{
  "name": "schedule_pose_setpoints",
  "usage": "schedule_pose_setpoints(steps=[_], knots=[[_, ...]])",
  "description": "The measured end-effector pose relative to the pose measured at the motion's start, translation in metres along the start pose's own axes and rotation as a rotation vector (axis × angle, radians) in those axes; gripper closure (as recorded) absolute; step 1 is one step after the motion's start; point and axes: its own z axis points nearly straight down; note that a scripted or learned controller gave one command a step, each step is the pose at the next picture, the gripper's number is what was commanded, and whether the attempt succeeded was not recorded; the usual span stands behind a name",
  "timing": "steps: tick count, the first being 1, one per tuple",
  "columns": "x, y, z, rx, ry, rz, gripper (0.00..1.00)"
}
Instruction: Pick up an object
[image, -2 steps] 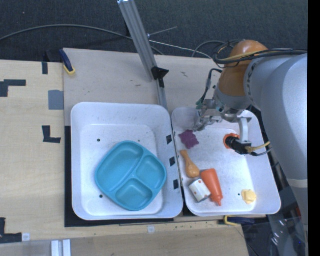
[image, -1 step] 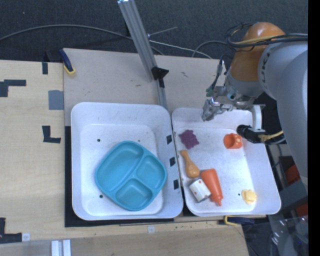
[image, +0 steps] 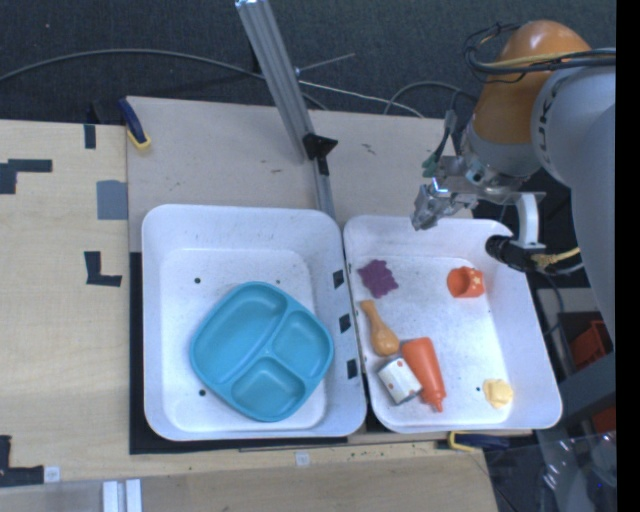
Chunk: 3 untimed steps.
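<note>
Arm: the gripper hangs over the far rim of the right bin, at the top left corner of it, with nothing pinched that I can see.
Jaws: small and dark against the rim from up here; I cannot tell whether they are spread or pressed together.
Step in hand: the approach, by my reading. No object is lifted and nothing sits between the jaws, so the pick is not yet made.
Candidates in the right bin: purple piece nearest the gripper, orange cup to its right, tan drumstick-shaped toy below, orange carrot with a small white block touching its left side, yellow piece near the front corner.
Left bin: holds a blue divided plate, well apart from the gripper.
Next move calls for: settling on one target, probably the purple piece or the cup, coming in over the bin floor, dropping straight down, and closing around it. The carrot and the block lie together, so a grasp there risks catching both.
Writing: the white block shows a reddish mark, too small to read. No other label is legible on the tabletop.
</note>
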Motion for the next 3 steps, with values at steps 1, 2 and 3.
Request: schedule_pose_setpoints(steps=[1,2,3], knots=[[0.051,-0.009,-0.013,0.002,0.002,-0.004,1.0],[0.11,-0.015,-0.024,0.003,0.002,-0.006,1.0],[0.164,-0.022,-0.011,0.006,0.002,-0.005,1.0]])
